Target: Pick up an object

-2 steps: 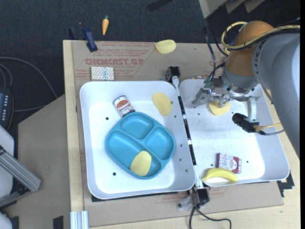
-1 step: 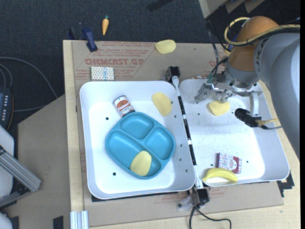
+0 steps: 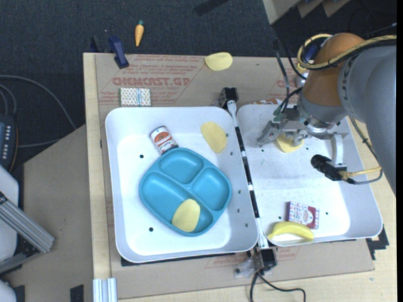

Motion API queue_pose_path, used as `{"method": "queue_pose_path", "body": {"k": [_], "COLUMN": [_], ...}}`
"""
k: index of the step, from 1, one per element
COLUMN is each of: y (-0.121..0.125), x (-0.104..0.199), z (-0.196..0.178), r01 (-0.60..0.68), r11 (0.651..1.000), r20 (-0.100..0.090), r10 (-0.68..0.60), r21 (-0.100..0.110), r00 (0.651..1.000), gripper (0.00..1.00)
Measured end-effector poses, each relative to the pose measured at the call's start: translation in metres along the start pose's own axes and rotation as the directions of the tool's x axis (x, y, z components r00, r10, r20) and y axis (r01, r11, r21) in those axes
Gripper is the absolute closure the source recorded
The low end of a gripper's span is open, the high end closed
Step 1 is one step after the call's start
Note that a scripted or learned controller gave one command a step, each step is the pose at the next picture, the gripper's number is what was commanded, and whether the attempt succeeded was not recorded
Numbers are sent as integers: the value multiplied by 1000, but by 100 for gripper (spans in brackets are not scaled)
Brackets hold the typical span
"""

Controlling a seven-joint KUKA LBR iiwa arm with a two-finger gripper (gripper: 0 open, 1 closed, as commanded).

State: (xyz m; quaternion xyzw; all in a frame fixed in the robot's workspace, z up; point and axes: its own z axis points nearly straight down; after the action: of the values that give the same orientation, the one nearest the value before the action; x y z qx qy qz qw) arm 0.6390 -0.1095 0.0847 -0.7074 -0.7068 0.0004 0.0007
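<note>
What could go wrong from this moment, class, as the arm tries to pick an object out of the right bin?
1. The gripper sits at a small yellow object near the right bin's far edge; whether it is gripped cannot be seen, so it may slip away on the lift.
2. That object lies close to the bin's back wall, so the gripper could strike the rim.
3. The black cable beside the wrist might snag as the arm moves.

Dark carpet floor (image 3: pixel 56 17) surrounds the cardboard-topped bench (image 3: pixel 182 74).
</note>
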Motion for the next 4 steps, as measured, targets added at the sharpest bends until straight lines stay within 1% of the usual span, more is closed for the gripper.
{"method": "queue_pose_path", "body": {"k": [1, 2, 3, 4], "y": [28, 7, 7, -16], "x": [-22, -11, -11, -47], "z": [-1, 0, -11, -96], "r01": [1, 1, 1, 1], "r11": [1000, 1000, 1000, 1000], "r20": [2, 0, 1, 2], "r10": [-1, -1, -1, -1], "r21": [-5, 0, -2, -4], "r00": [1000, 1000, 1000, 1000], "gripper": [0, 0, 100, 100]}}
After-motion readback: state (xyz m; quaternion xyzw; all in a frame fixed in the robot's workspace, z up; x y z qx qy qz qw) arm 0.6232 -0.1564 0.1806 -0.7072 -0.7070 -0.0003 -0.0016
